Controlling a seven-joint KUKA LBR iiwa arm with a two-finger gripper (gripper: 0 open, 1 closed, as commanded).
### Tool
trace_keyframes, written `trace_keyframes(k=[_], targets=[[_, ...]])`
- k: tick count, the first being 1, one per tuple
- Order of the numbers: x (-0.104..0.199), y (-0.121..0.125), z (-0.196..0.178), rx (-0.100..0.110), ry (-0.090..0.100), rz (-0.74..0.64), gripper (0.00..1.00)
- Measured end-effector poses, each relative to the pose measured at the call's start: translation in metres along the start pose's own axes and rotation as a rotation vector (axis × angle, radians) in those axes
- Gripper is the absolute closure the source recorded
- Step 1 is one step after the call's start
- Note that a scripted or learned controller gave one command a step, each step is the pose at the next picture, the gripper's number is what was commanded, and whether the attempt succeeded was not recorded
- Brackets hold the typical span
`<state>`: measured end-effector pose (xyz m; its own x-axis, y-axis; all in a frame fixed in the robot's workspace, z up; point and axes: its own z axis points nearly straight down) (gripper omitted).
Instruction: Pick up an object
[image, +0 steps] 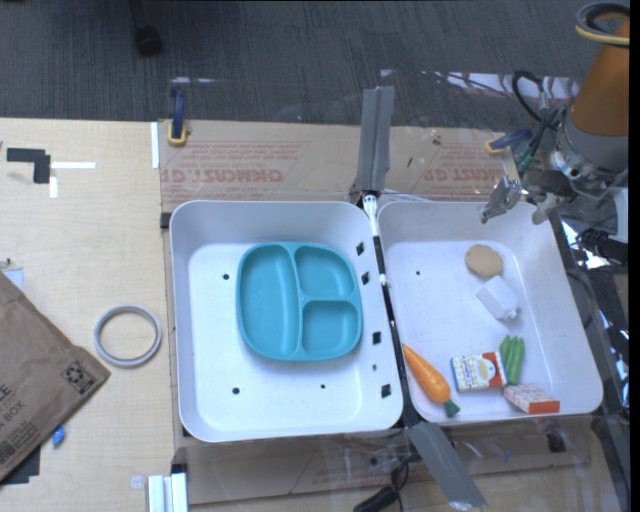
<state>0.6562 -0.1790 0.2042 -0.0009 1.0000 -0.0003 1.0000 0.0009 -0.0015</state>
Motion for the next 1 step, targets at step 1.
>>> trace_keyframes(k=[1], targets=[[-0.0098, 0.0035, 0.1107, -0.004, -0.002, 0.049, 0.0]])
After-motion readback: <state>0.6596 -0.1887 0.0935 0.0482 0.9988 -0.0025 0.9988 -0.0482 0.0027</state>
